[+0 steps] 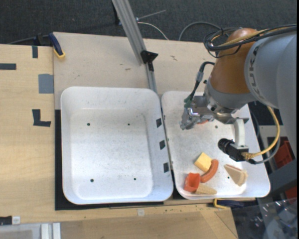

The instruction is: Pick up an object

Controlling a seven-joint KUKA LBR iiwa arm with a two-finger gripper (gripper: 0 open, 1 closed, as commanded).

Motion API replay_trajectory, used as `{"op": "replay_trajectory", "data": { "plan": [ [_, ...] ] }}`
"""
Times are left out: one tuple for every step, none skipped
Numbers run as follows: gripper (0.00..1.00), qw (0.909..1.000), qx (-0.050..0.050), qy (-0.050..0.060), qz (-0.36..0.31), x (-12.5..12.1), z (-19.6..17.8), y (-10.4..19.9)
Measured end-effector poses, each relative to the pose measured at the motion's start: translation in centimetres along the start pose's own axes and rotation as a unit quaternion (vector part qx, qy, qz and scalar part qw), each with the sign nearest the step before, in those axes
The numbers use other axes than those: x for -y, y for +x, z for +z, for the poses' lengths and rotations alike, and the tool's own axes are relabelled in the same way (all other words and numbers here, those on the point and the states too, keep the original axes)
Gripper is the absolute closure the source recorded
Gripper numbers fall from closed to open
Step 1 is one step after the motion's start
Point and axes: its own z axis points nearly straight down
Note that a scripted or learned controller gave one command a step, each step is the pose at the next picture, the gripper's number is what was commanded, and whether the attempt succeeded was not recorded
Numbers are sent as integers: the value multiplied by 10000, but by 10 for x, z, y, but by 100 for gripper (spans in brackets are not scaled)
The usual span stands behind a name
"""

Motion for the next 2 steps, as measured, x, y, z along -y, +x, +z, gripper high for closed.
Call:
{"op": "replay_trajectory", "data": {
  "plan": [
    [100,10000,1,6,5,6,-3,50],
    [100,10000,5,-3,4,-2,-16,103]
  ]
}}
